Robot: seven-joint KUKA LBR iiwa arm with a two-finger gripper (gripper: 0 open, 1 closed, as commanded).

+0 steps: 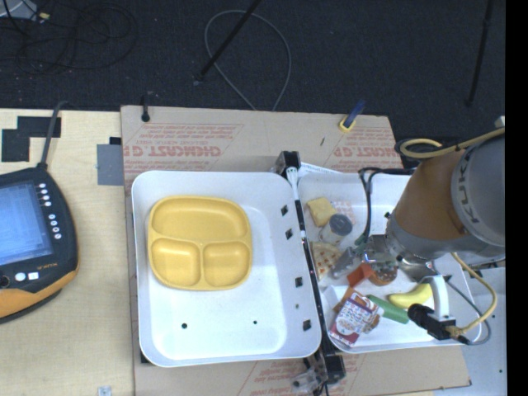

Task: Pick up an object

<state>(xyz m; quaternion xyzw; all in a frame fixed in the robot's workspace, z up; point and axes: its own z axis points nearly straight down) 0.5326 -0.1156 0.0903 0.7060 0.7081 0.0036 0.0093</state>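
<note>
The hand (373, 264) sat low in the right bin (381, 346), among the clutter there; whether it was open or closed could not be told, and nothing showed as gripped. Just below it lay a red-and-white packet (355, 316), with a green and yellow toy (408, 298) beside that. Above it rested a yellowish block (320, 212) and a grey lid (341, 224). Any of these was a candidate to pick, likely heaped there for random grasps. The arm (450, 196) leaned steeply down from the right. Well off to the left, in the other bin (165, 337), lay a yellow divided tray (200, 242).
</note>
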